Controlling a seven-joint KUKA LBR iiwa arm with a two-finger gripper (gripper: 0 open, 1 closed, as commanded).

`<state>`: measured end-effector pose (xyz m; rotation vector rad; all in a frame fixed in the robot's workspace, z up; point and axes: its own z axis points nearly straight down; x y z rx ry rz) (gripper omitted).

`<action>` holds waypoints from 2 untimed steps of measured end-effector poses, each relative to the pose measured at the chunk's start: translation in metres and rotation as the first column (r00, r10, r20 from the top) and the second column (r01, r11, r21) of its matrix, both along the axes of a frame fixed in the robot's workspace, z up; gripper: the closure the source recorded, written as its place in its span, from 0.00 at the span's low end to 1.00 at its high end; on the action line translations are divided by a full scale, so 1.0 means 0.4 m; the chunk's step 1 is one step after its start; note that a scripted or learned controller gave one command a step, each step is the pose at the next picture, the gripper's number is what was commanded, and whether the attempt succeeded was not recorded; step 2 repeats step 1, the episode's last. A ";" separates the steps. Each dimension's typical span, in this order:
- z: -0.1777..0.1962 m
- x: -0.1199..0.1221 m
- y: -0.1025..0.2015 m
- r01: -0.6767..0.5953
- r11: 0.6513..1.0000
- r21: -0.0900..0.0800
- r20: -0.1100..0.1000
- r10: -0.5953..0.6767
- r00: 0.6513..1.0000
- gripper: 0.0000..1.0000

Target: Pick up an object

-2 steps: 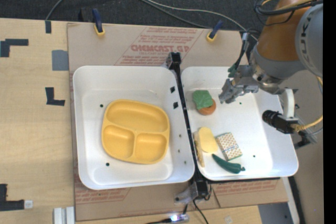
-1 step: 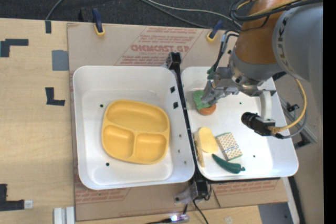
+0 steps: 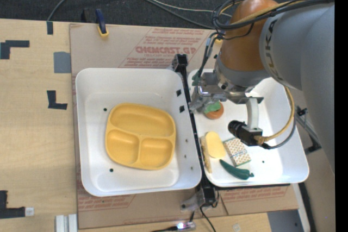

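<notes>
The grey arm (image 3: 304,41) is cut off by the right edge and hides part of the right shallow white bin (image 3: 291,168); the small orange round toy (image 3: 213,111) is half covered.

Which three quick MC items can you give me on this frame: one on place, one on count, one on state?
1. Where does the yellow divided plate lie?
A. In the left bin
B. In the right bin
C. On the cardboard outside the bins

2. How many compartments does that plate have?
A. Two
B. Three
C. Five

3. What is the tool doing?
A. Hanging over the left bin
B. Down in the right bin at the small orange object
C. Parked off the bench

Answers:
1 A: the plate lies flat in the middle of the left bin.
2 B: one long section on top, two smaller ones below.
3 B: the wrist is low over the right bin's upper left corner, right above the orange object; a grasp can't be confirmed.
</notes>
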<state>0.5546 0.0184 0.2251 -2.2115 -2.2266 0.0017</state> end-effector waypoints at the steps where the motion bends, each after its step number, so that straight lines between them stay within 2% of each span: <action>1: 0.022 0.010 0.145 -0.001 1.000 0.000 0.002 0.001 1.000 1.00; 2: 0.022 0.010 0.145 -0.001 1.000 0.000 0.002 0.001 1.000 1.00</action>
